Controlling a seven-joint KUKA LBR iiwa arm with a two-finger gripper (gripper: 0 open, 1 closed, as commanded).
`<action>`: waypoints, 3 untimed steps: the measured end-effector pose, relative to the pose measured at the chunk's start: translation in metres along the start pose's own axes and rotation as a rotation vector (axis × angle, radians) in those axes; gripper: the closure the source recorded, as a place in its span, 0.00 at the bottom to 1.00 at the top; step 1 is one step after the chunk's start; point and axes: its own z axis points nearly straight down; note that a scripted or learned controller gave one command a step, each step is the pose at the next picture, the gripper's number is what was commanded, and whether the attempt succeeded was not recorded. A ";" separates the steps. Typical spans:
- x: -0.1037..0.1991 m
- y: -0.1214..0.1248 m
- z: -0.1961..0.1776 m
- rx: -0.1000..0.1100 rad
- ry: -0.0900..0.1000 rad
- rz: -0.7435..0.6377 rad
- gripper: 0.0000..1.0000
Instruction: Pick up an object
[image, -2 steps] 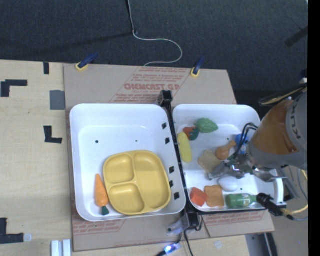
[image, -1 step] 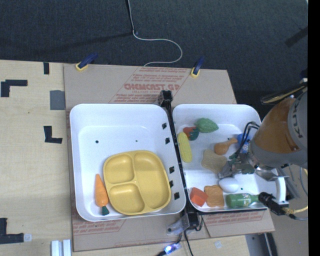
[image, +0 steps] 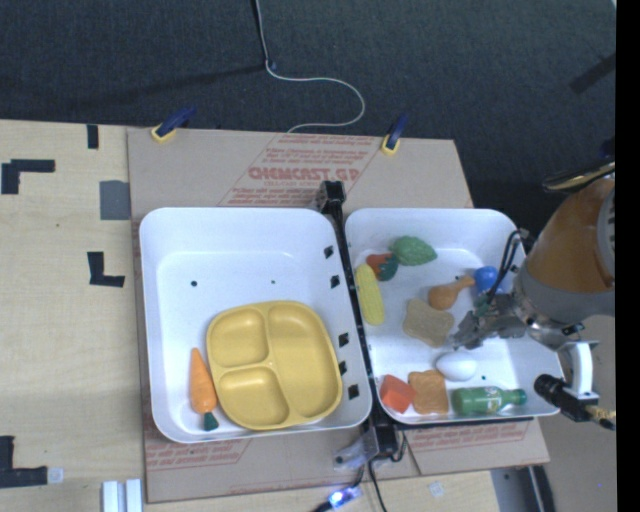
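1. I see two white bins side by side on cardboard. The left bin (image: 160, 260) has a yellow divided plate (image: 273, 362) filling its lower middle, with a toy carrot (image: 201, 385) just beside the plate against the near-left wall.
2. Open room: the upper half of the left bin is bare floor. The right bin (image: 440, 220) is crowded; the only bare patches are along its upper wall and right wall.
3. Right bin contents: corn cob (image: 369, 293) along the left wall, green leafy piece (image: 412, 250) at the top, a small red-and-green piece (image: 381, 266) near it, drumstick (image: 450, 293) and blue piece (image: 486, 278) mid-right, tan slab (image: 429, 322) in the centre, white egg (image: 458, 366) below it.
4. Along the near wall: red piece (image: 395, 393), orange-brown piece (image: 429, 392), green bottle (image: 486, 400) lying on its side (touching the near edge, tight there).
5. The arm comes in from the right over the right bin's right rim, orange band above the wrist, wrist angled down and left.
6. Gripper (image: 472, 335) sits low between the tan slab and the egg, just above the egg.
7. Jaws: I cannot tell whether they're spread or closed (too dark and small).
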 end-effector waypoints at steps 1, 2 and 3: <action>0.001 0.003 -0.061 -0.003 -0.001 -0.002 1.00; 0.002 0.004 -0.091 0.000 0.000 -0.002 1.00; 0.061 -0.011 -0.091 0.004 0.002 -0.006 1.00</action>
